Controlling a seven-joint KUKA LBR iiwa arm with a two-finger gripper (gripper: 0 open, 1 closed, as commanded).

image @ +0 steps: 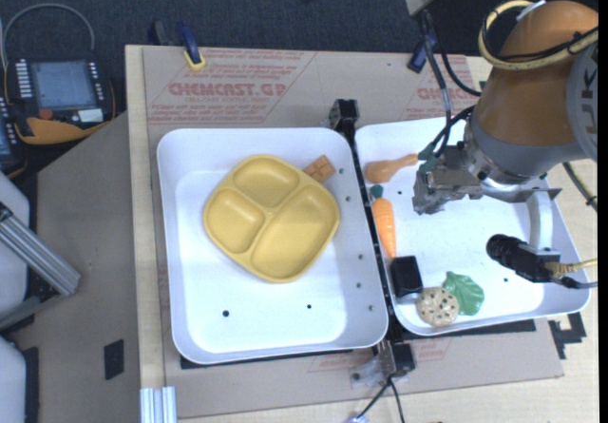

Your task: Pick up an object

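The right bin (494, 317) holds several objects: an orange carrot (384, 224) along its left wall, a tan drumstick-shaped piece (389, 167) near the back left, a black block (407, 276), a speckled cookie (437, 306) and a green leafy piece (465, 291) at the front. My gripper (432, 195) hangs over the right bin's back-left part, just right of the drumstick piece and the carrot's top. Nothing shows between its dark fingers.
In the left bin (190, 298) lies a yellow divided plate (273, 218), with a small brown block (320, 167) at its back-right rim. A black cylinder (521, 258) on the arm juts over the right bin's right side. Clamps sit between the bins.
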